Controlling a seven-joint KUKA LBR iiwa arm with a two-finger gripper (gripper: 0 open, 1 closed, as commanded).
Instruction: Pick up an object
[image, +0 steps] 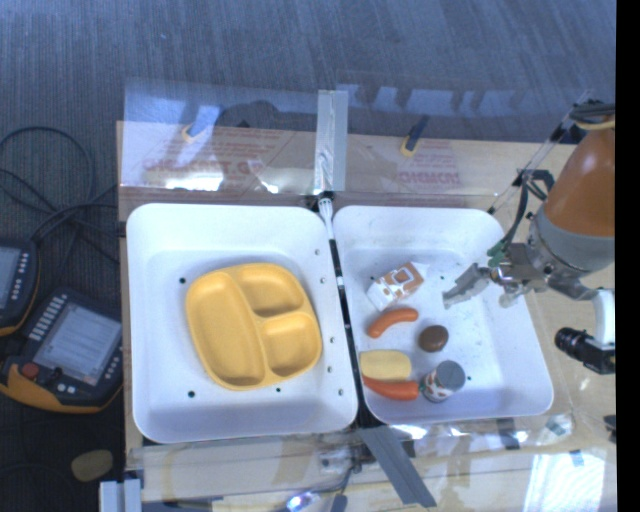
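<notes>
Hovering over the right bin (520, 395), the hand (470, 285) sits at the frame's right-centre with nothing visibly between its fingers. How far they are spread I can't tell at this resolution, as they read as one grey wedge.

Progress: pick not yet made, judging by the layout. All candidates lie in the right bin, below and left of the hand:
- white and orange carton (396, 283), nearest
- orange sausage (392, 320)
- brown round piece (433, 338)
- yellow block (385, 363) touching a red-orange carrot-like piece (392, 389)
- small can or jar (442, 379), label illegible

Left bin (140, 330) holds a yellow divided tray (253, 323).

Remaining: descend, close, lift.

Unclear: target choice; arm cut off at the right frame edge; fingertip height above the bin floor.
</notes>
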